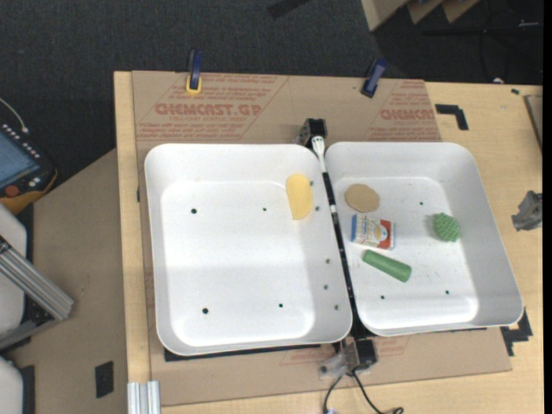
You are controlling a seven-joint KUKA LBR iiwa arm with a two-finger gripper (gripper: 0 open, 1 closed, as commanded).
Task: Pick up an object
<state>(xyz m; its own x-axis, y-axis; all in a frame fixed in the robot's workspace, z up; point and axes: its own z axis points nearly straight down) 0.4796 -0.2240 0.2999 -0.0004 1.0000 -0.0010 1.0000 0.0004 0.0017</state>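
Well, I have five loose things to choose from, four of them in the right bin (483, 192). A brown disc (362, 198) lies flat near that bin's left wall. Just below it is a small box (373, 231), white with red and blue print. Below the box lies a green cylinder (386, 266), on its side and slanted, close to the box; I can't tell if they touch. A green knobbly lump (446, 226) sits apart from these, towards the right side of the bin.

The fifth, a yellow piece (299, 196), lies in the left bin (172, 257) close to its right wall, near the top corner.

At the right edge I see a grey shape that I take for the gripper (527, 211). It is outside the right bin, well apart from every object, with nothing in it that I can see. Too little shows for me to tell its state.

The bins sit side by side on a cardboard sheet (259, 102), with two clamps (194, 73) at its far edge.
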